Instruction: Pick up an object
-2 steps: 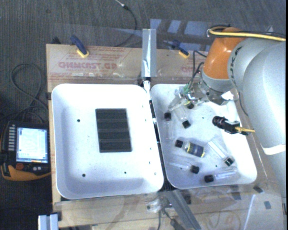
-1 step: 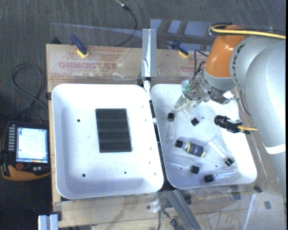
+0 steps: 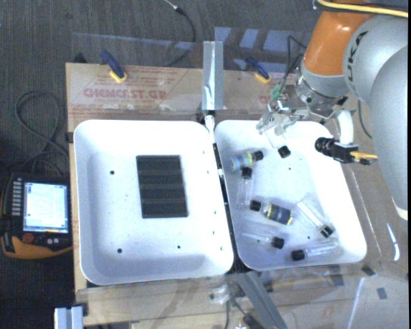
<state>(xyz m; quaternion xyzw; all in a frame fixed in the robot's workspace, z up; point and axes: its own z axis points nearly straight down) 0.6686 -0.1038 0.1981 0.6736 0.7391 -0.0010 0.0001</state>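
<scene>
This is a robotics lab. A grey industrial arm with an orange band (image 3: 342, 40) reaches over two shallow white plastic bins (image 3: 96, 204) clamped to a wooden bench (image 3: 144, 91). An orange-edged handheld control pendant with a lit screen (image 3: 38, 214) lies on dark carpet (image 3: 27, 46).

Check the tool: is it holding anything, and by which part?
Nothing visibly held. The tool sits over the far edge of the right bin, above the vials, with nothing seen between its fingers.

hand (image 3: 275, 120) above right bin (image 3: 342, 184), scattered vials (image 3: 272, 212)
</scene>
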